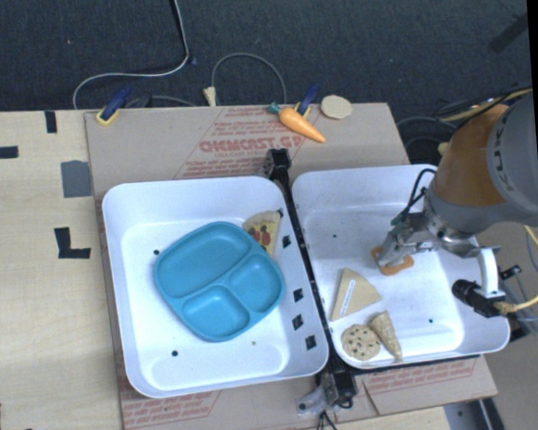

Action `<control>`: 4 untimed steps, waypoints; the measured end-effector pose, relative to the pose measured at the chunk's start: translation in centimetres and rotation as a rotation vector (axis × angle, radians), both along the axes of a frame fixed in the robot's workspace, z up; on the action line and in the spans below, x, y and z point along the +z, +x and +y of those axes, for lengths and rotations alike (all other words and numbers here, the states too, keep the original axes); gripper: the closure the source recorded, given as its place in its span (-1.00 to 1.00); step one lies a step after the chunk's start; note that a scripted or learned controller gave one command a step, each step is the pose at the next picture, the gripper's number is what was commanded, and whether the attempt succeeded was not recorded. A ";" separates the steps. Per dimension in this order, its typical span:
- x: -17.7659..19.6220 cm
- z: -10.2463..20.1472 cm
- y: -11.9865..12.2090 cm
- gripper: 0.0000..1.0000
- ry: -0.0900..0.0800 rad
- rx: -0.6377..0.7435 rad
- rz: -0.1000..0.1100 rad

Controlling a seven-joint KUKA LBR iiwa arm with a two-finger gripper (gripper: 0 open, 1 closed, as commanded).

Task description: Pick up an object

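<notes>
Lower right bin [446, 346]: cookie [359, 341], cone [386, 333], cheese wedge [354, 294] sitting untouched. Mid-right: gripper [395, 253] pressing down on small orange piece [395, 263], fingers appearing to pinch it, not lifted yet, so grasp in progress. Arm [475, 179] reaching in from right, wrist angling down-left. Blue tray [218, 280] lying in left bin [125, 267].

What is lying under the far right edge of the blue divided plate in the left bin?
A pizza slice toy pokes out from under the blue divided plate. Its yellow, spotted end shows against the left bin; the plate covers the rest.
</notes>
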State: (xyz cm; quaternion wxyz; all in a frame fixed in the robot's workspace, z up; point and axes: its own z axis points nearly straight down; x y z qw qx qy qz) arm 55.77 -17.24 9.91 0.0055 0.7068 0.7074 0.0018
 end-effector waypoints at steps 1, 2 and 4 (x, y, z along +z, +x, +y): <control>-0.1 0.0 -0.1 -1.00 0.000 0.000 0.002; 0.9 0.0 -0.1 1.00 0.001 0.001 0.003; -1.4 -3.3 7.9 -1.00 0.003 0.002 0.007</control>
